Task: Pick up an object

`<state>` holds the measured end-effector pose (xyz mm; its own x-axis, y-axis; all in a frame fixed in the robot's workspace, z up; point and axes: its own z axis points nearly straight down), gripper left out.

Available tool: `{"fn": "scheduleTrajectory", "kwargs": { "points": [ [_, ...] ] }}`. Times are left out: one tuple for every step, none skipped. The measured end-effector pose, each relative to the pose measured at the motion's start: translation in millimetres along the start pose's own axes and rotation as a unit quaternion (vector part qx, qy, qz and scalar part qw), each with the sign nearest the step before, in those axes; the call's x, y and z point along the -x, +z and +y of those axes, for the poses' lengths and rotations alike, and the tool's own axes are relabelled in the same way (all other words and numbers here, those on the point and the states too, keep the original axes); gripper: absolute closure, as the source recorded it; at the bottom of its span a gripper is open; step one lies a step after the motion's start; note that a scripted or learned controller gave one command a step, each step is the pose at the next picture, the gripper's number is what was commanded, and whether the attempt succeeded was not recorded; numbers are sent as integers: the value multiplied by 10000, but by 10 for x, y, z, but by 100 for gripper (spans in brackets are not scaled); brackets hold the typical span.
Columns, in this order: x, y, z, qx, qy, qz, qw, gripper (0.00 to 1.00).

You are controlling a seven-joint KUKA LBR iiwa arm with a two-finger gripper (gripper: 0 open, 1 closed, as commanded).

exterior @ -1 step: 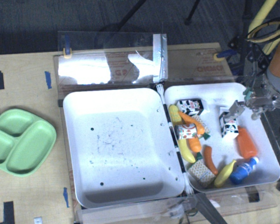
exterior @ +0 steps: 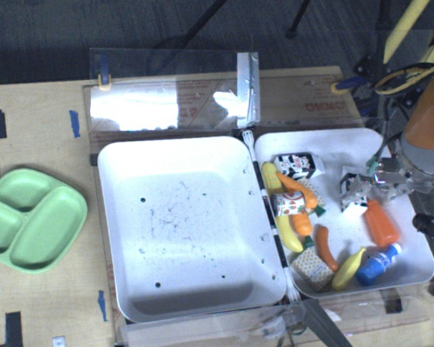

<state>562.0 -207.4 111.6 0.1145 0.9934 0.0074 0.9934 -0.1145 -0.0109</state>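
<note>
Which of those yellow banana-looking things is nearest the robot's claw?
The banana by the blue bottle, at the right bin's front. The other banana lies along the left wall, farther from the gripper.

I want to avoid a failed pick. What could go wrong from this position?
1. The gripper sits close beside the orange bottle, so it might knock the bottle aside.
2. The toys in the right bin lie crowded and touching, so a grasp might catch two or slip.
</note>
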Motion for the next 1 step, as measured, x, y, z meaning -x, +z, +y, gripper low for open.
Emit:
{"fn": "scheduleTrajectory", "kwargs": {
  "points": [
    [-97, 235, 509, 70, -323, 29, 9994, 0]
  ]
}}
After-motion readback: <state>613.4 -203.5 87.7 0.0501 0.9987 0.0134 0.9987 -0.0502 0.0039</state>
